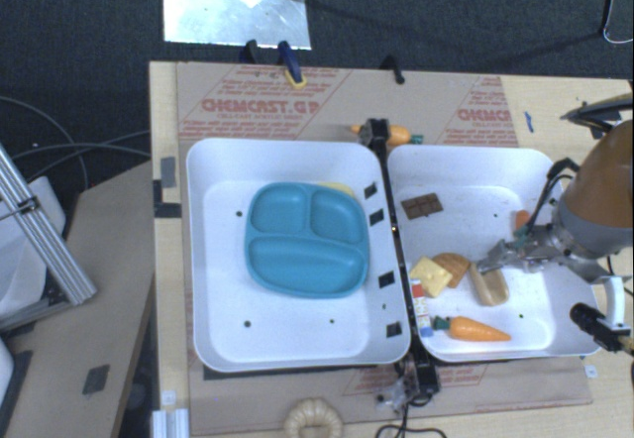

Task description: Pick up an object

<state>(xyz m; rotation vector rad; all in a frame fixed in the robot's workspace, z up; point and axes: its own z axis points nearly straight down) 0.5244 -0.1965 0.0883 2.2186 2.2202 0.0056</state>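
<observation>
Trouble brewing — my gripper, fingers' state I can't tell, hangs over the bread roll in the right bin, cheese wedge crowding close — a nudge could skid it.

From my seat, the right-hand shallow white bin offers open floor along its far side, broken there by a flat dark brown chocolate bar. The near half is crowded: a tan bread roll and pale yellow cheese wedge sit touching, a beige oblong piece just beside them, an orange carrot along the near wall. The left white bin is mostly taken up by a blue divided plastic plate, leaving margins around it.
</observation>
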